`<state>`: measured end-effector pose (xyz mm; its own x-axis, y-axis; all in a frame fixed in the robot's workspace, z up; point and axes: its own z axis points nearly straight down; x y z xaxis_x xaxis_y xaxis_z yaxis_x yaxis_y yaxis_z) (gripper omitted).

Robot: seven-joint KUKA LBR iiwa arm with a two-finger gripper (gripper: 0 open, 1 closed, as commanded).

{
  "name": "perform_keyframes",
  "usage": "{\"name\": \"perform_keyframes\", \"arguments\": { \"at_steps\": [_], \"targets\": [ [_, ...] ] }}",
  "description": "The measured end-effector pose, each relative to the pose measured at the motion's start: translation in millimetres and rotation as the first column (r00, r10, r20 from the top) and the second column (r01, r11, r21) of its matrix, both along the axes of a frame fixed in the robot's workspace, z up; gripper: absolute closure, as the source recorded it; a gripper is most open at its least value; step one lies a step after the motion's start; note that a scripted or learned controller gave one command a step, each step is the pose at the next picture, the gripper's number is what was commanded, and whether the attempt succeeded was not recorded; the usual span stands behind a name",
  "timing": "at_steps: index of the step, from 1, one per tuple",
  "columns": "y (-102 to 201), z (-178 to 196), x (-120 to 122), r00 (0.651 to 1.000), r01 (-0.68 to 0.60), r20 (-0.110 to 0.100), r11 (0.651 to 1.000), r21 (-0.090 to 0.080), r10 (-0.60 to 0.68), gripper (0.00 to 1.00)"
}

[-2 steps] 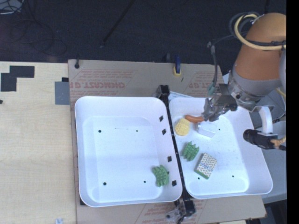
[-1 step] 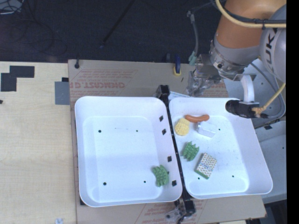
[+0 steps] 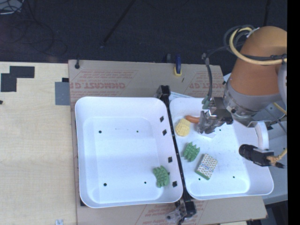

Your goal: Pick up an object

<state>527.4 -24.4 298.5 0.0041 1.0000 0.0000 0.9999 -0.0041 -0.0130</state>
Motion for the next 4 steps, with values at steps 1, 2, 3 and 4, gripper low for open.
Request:
{"name": "perform_keyframes", "arguments": {
  "at_steps": [1,2,3,4],
  "targets": [
    [46.1,97.8,56.3,1.000,-0.010,0.023,1.000,0.000,0.010,1.00],
    [19.0,-22.9,12.1,1.000,0.000,-0.005,1.000,-0.001,0.000,1.00],
    [91.2,25.9,18.1,1.000,-0.011,0.014,1.000,0.002,0.011,1.00],
    [136.7,68.4,33.7,1.000,-0.009,0.015,1.000,0.001,0.009,1.00]
  ]
}}
